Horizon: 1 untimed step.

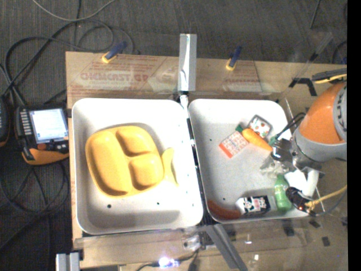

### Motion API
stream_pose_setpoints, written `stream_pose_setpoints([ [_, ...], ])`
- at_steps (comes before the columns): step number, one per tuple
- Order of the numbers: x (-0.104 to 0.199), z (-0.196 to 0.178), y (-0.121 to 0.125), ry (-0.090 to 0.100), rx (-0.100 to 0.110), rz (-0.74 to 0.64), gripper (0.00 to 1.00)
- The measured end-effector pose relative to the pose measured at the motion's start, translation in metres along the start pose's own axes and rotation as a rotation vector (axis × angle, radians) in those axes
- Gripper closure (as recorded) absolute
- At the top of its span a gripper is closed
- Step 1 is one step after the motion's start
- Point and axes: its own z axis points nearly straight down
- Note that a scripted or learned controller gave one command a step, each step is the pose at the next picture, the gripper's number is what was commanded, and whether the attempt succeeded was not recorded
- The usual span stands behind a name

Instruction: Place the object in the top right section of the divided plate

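Bench (113,72) — two white bins (96,208) side by side

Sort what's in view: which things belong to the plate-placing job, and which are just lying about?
Job:
yellow divided plate in the left bin
gripper over the right bin; which object it targets is unclear

Lying about:
carrot
green bottle
red-and-white packet
handheld screen off the bench

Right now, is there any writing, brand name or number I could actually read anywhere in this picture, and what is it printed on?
Faint red lettering on the clear plastic sheet behind the bins: too blurred to read.
Print on the small orange-and-white card in the right white bin: too small.
Graphics on the small black-and-white box: too small.
Lit screen of the handheld black and orange controller: unreadable.
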Motion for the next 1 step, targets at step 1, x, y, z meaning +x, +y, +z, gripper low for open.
stream_pose_setpoints([
  [1, 0.0902, -0.0744, -0.0739, 0.0, 0.0, -0.095, 1.0],
])
